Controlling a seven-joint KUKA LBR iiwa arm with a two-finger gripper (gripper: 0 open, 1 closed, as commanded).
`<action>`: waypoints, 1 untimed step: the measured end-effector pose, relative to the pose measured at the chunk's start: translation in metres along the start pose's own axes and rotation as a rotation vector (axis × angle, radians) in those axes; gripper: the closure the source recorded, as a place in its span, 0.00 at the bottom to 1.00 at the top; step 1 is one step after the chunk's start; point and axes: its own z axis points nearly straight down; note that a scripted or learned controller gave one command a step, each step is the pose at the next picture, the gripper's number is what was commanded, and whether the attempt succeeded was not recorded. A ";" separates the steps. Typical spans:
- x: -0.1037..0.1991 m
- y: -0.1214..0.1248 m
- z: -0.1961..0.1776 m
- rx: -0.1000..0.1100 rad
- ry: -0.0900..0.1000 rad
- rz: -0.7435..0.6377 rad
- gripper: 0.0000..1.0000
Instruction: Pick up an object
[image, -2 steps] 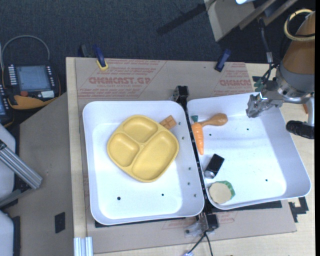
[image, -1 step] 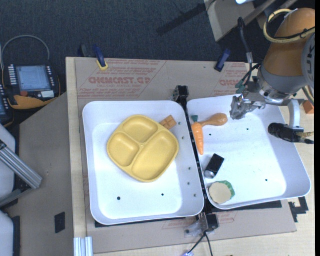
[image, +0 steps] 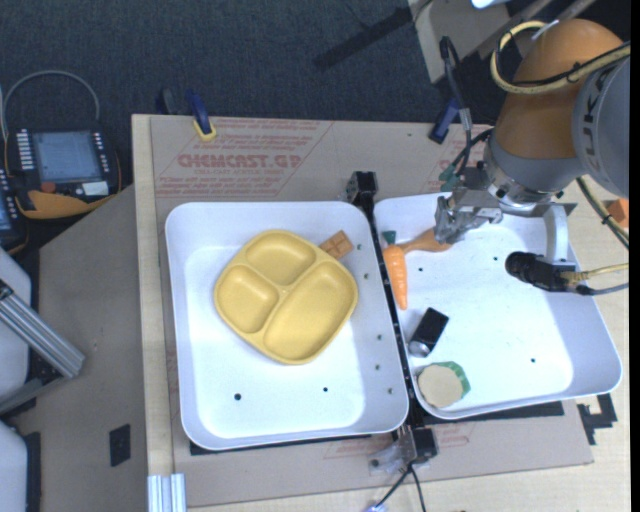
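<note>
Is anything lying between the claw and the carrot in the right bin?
Nothing visible does. The claw sits in the right bin just beside the carrot, with bare bin floor between them.

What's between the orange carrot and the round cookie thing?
In the camera view, a small black block lies between the carrot and the round disc.

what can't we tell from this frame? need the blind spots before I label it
- Gripper in the camera view: the wrist hides whether anything sits between its fingers.
- Orange piece under the gripper: partly covered, so what it is stays unclear.
- Wooden block: tucked behind the yellow divided plate, lower part hidden.
- Black object and round tan and green item in the right bin: too small to identify.
</note>
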 end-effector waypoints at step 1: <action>0.059 -0.022 -0.003 0.001 -0.001 -0.001 1.00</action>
